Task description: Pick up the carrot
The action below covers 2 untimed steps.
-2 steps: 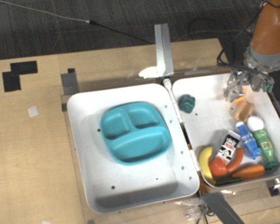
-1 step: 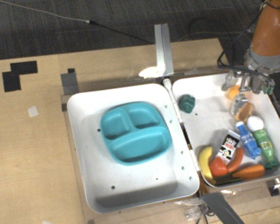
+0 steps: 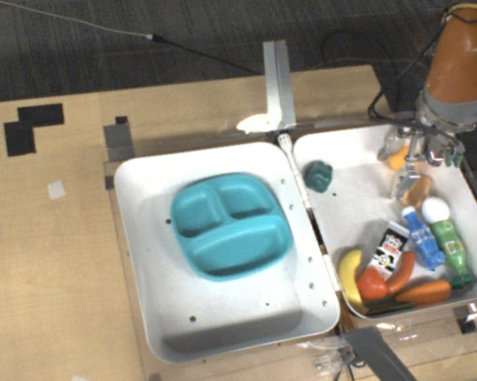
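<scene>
Although our camera view looks down on both bins, the carrot (image 3: 425, 293) lies in the right bin (image 3: 354, 153), at about five o'clock, along the near wall beside a red pepper (image 3: 372, 287) and a banana (image 3: 350, 271). We see the gripper (image 3: 416, 164) near one o'clock, well apart from it; whether it is spread we cannot tell. We judge the carrot light, stiff and smooth, best pinched across its thick middle.

A teal divided plate (image 3: 228, 223) sits in the white left bin (image 3: 152, 270); the carrot (image 3: 424, 293) is orange.
</scene>
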Available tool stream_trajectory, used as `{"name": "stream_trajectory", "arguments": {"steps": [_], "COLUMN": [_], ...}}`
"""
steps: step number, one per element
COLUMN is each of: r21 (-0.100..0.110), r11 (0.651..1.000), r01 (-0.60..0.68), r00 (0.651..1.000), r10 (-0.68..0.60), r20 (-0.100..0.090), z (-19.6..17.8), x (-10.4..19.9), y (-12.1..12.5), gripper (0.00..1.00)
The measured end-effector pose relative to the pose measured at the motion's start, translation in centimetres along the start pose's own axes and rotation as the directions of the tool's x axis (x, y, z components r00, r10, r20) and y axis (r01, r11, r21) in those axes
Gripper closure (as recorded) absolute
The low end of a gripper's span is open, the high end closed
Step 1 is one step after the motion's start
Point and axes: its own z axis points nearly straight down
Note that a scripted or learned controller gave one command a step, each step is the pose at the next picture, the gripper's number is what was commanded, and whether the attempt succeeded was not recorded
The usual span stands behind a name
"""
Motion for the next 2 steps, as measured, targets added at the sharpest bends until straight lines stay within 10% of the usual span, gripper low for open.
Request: {"name": "stream_trajectory", "arguments": {"steps": [1,2], "r21": [0.002,0.001], "r11": [1.0,1.0], "r01": [0.004,0.004], "r00": [1.0,1.0], "r10": [-0.004,-0.004], "r20": [0.027,0.01], "z": [-1.62,-1.37], "x": [-0.6,-0.25], "y": [0.2,0.15], "gripper": [1.0,0.0]}}
